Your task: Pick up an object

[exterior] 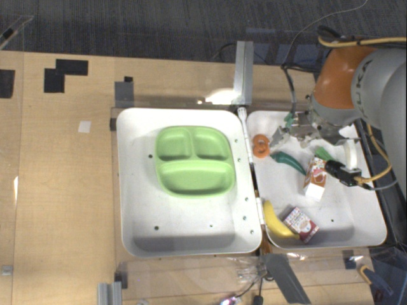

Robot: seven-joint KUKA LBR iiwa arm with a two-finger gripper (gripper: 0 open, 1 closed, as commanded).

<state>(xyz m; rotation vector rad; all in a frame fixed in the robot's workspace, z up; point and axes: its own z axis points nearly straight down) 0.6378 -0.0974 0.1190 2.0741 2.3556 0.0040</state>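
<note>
Objects for picking all sit in the right bin (375,224): orange round piece (260,145) at its left wall, green curved item (290,162) mid-bin, small carton (315,176) right of that, banana (277,218) at the front-left corner, red patterned box (299,224) just beside the banana. Left bin (130,189) carries a green divided tray (193,159), well apart from the arm.

Gripper (299,131) hangs over the back part of the right bin, arm coming in from the right with the orange band (337,81) above it. Nearest things: orange round piece lies to the gripper's left and slightly toward the front; green curved item lies just in front of it, long axis running diagonally from back-left to front-right. Carton is front-right of the gripper, near. Banana and box are farther, at the front edge.

Gripper state: metal parts splay outward, but cannot tell how wide it stands; nothing visible held in it. Contact with bin floor can't be judged.

Judgement: the grab is not yet made; green item or orange piece look the likeliest targets, needing a short move forward or left.
</note>
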